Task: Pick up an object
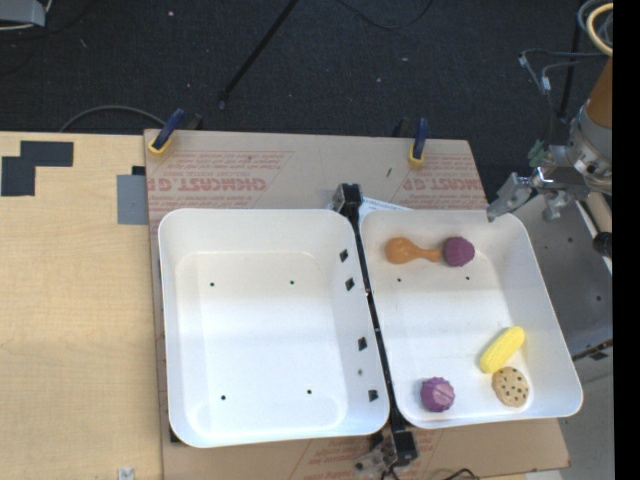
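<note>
Two shallow white bins side by side: left bin [190, 268], right bin [545, 308]. Four objects, all in the right bin. One orange-and-purple maraca-shaped toy [430, 252] near the far wall, long axis left-right, purple bulb toward the right. One yellow corn cob [501, 349] near the right wall, tilted, upper end pointing to the far right. One round speckled cookie [511, 386] just beside the corn. One purple ridged ball [437, 394] at the near wall. Grey two-finger gripper [520, 193] beyond the right bin's far right corner; jaw state cannot be told.
</note>
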Motion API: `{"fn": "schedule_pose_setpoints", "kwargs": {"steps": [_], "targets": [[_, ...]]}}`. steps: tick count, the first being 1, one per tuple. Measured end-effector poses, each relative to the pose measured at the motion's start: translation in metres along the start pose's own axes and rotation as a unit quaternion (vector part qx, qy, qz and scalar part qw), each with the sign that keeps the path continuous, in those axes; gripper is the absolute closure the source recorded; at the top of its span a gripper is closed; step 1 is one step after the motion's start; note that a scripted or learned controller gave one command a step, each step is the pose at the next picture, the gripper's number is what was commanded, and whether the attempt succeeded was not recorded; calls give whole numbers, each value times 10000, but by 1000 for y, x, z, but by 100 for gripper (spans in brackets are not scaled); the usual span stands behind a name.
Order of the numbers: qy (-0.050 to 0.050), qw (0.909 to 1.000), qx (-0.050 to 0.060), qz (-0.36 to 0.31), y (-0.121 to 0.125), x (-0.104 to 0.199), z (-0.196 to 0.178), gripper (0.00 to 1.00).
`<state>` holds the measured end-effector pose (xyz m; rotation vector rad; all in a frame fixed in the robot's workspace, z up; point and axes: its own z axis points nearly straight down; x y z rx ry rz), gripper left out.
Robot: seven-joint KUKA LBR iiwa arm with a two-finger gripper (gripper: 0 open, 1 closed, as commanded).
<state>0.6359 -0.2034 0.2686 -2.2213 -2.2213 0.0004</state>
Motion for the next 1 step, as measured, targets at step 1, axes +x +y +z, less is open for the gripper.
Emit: {"fn": "schedule_pose_setpoints", "kwargs": {"steps": [1], "targets": [[16, 10000, 61, -3, 5, 0, 153, 0]]}}
